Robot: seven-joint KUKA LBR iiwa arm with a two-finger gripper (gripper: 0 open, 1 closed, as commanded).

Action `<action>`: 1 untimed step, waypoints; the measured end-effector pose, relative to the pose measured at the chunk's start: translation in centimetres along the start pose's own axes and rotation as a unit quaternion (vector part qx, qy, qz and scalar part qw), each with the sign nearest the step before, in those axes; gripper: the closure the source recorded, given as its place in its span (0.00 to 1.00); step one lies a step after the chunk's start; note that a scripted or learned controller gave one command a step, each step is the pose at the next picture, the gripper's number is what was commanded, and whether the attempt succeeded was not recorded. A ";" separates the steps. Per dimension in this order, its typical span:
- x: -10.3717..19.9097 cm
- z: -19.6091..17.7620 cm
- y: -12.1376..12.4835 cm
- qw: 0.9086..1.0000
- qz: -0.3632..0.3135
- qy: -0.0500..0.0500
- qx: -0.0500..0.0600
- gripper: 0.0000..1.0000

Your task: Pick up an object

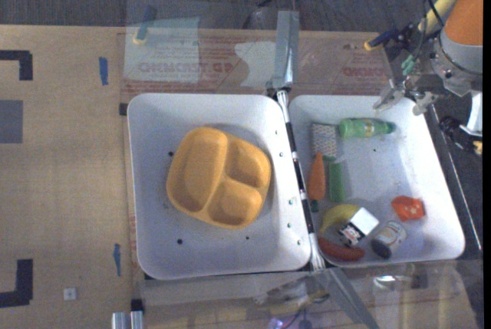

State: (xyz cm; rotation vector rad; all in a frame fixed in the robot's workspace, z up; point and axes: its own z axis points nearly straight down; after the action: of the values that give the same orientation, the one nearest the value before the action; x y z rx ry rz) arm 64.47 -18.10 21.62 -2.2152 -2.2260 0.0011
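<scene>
1. While the gripper (404,96) hangs spread and holding nothing over the right bin (449,189) far rim, it seems poised to descend.
2. Nearest candidate: the green bottle (365,127), lying flat just below.

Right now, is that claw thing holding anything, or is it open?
Gripper: above the right bin's far corner, nothing visibly held; open or closed cannot be told.

Right bin (443,166): the middle floor lies bare between the green bottle (365,127) at the far wall and the small items crowded near the front. The yellow tray (219,176) takes up the left bin's (153,136) centre.
</scene>
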 end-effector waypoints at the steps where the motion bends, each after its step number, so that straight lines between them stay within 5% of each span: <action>1: -0.7 10.4 2.0 1.000 0.002 -0.001 -0.003 0.00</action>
State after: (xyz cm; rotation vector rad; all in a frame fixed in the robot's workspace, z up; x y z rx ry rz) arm 66.42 -18.77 11.19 -2.2228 -2.2267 -0.0034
